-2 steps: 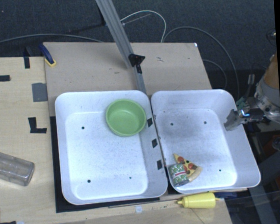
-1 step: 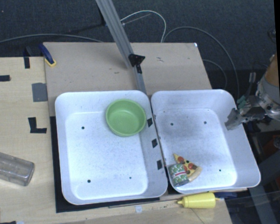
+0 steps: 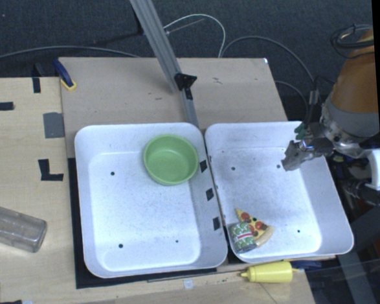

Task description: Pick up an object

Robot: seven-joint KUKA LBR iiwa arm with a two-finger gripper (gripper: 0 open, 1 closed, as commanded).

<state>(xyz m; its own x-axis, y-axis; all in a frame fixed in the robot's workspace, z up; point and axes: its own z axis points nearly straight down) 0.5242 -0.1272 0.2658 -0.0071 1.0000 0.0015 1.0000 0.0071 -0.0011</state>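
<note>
A green bowl [image 3: 171, 158] sits in the left bin [image 3: 103, 206], near its far right corner. A small toy pizza slice [image 3: 249, 230] with red and green spots lies in the right bin [image 3: 312, 230], at its near left corner. My gripper [image 3: 295, 155] hangs over the far right part of the right bin, well apart from the pizza slice and the bowl. Nothing shows between its fingers.
A yellow mustard bottle [image 3: 271, 273] lies on the bench just in front of the right bin. A clear plastic container [image 3: 12, 227] lies at the left edge. A grey pole [image 3: 163, 46] slants down to the bins' far divider. Cables run behind the bench.
</note>
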